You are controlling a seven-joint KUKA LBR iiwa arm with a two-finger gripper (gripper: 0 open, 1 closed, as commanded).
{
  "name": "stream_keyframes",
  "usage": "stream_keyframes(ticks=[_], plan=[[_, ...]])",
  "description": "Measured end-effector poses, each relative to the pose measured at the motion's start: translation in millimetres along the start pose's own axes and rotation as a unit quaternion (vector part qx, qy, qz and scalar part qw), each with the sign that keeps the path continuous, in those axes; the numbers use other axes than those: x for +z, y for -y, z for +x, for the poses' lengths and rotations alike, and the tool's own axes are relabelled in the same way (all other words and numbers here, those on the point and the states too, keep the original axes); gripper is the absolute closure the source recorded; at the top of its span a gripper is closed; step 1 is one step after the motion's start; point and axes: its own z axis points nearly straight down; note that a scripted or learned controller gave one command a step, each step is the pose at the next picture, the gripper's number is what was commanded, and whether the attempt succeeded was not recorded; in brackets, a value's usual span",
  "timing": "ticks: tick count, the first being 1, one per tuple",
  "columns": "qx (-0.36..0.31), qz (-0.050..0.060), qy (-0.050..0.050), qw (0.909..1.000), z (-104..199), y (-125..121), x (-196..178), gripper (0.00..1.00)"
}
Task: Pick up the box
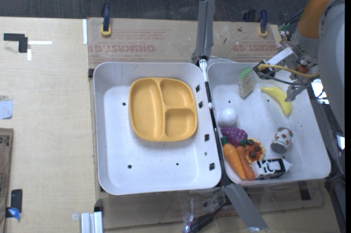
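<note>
The box [272, 167] is a small black-and-white carton lying on its side at the front of the right bin [307, 117], beside a carrot [237, 161]. My gripper [294, 91] hangs over the back right of that bin, just right of a yellow banana [278, 99] and well behind the box. Nothing shows in its grasp. The arm's wrist hides part of the gripper.
The right bin also holds a speckled sponge block [245, 84], a white ball [227, 115], purple grapes [235, 135], a pizza slice [254, 149] and a small can [281, 140]. A yellow divided plate [163, 108] lies in the left bin [109, 133].
</note>
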Motion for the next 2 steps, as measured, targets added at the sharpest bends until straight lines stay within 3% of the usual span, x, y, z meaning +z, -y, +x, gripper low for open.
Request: stream_keyframes(ticks=[1, 2], plan=[[0.049, -0.001, -0.001, 0.9988, -21.9, -43.1, -126.6, 0.00], [0.104, 0.000, 0.000, 0.9945, -5.1, -18.0, 10.2, 0.00]])
